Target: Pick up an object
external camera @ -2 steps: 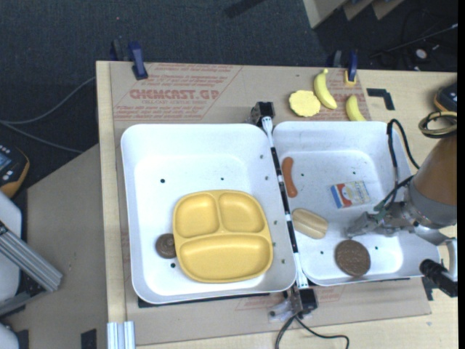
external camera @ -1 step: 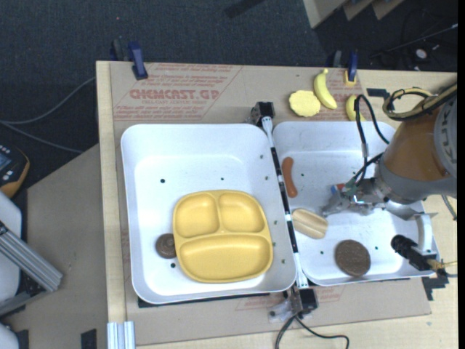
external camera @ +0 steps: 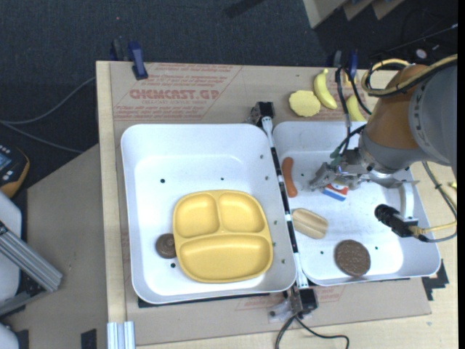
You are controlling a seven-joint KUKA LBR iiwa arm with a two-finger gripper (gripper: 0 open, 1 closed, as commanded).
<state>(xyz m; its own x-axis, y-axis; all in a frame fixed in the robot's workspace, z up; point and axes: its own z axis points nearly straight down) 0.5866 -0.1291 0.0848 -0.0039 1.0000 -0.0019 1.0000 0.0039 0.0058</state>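
Claw hangs low in the right bin, over a small red, white and blue item; whether its fingers are apart cannot be told. Recommend descending squarely onto that item, clear of the sausage at nine o'clock, before closing.
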